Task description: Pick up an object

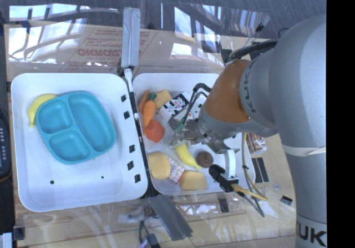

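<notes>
**Claw low over the right bin, banana just beside it**

Claw (180,130) is down inside the right bin (145,83), hanging off the orange-banded wrist that reaches in from the right. I can't tell from this angle whether it is released or clenched, and nothing shows between its tips, so no claim of a catch.

Look at what lies closest. The small banana (187,156) sits just below the claw in this view, toward the near wall of the bin. Its long axis runs on a slant, upper-left to lower-right, so a bite across the short width would want the claw turned to cross that line. A brown ball (204,158) lies just beside the banana's lower end, close enough to get in the way.

On the other side, left of the claw, the red piece (155,131) sits near, with the carrot (148,111) above it, lying roughly upright along the bin's left wall. Two yellow lumps (160,165) (193,180) rest further toward the near wall.

My read: banana or red piece are the nearest picks, one a short drop down-view, the other a short shift left. The left bin (25,186), with its blue tray (76,126), is well apart and out of this play.
</notes>
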Controlling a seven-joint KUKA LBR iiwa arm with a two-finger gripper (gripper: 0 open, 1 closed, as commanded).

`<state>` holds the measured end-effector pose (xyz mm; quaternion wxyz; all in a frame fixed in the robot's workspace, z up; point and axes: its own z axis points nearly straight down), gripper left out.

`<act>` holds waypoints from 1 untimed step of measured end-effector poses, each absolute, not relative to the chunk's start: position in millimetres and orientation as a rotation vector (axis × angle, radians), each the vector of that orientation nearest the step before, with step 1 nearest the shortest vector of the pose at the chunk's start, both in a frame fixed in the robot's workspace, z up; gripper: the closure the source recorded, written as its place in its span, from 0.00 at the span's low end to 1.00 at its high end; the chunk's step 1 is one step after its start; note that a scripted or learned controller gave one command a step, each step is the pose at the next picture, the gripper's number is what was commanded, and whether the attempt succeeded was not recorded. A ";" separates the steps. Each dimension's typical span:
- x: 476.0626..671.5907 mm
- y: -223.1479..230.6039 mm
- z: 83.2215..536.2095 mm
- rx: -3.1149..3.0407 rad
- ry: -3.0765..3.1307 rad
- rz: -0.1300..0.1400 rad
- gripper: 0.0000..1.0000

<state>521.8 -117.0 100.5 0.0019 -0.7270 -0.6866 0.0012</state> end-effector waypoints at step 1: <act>579.5 -49.3 195.3 -2.232 -2.214 -0.009 1.00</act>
